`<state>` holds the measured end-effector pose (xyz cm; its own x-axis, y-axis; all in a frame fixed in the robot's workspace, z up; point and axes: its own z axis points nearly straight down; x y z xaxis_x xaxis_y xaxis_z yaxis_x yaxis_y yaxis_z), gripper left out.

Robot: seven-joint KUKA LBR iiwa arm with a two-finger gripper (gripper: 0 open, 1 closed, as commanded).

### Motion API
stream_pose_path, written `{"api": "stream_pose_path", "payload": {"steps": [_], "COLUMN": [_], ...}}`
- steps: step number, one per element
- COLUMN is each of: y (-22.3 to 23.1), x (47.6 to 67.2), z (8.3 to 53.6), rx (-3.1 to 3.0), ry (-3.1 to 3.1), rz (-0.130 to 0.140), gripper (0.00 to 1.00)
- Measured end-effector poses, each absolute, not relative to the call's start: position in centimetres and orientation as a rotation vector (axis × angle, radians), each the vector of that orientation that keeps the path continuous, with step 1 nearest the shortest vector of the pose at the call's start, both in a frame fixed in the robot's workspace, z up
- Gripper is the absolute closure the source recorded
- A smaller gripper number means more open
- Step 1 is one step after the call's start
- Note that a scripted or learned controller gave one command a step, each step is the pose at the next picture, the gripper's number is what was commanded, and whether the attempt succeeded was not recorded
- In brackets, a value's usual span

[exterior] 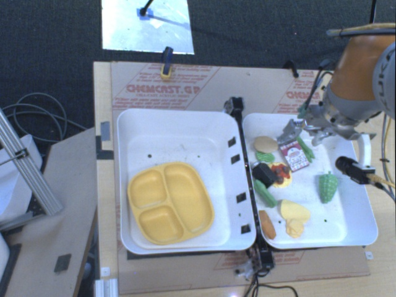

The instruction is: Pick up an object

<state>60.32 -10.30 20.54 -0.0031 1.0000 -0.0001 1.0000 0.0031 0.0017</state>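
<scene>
Two shallow white plastic bins (185, 125) are seen with a smooth, faintly glossy finish. A yellow compartment tray of smooth plastic (170, 201) is shown with a soft sheen. A green ridged plastic cone (328, 187) looks matt. The brown bench board (204, 82) appears dull, like cardboard.

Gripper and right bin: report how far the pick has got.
Done: the gripper sits low in the right bin, just above the small red box. In hand: nothing shows between its fingers. The box, the green cone, the tan round piece and the yellow pieces all lie on the bin floor. Left: grasp one object and lift it. The yellow tray lies in the left bin.
</scene>
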Motion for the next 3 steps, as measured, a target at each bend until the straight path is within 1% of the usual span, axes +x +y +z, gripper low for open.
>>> {"api": "stream_pose_path", "payload": {"steps": [1,2,3], "y": [-10.8,-10.7,-4.5], "x": [57.4,57.5,51.4], "z": [10.1,11.1,18.9], "rx": [2.215,2.216,2.212], "ry": [2.22,2.219,2.23], "rz": [0.003,0.007,0.007], "gripper": [0.0,1.0,1.0]}}
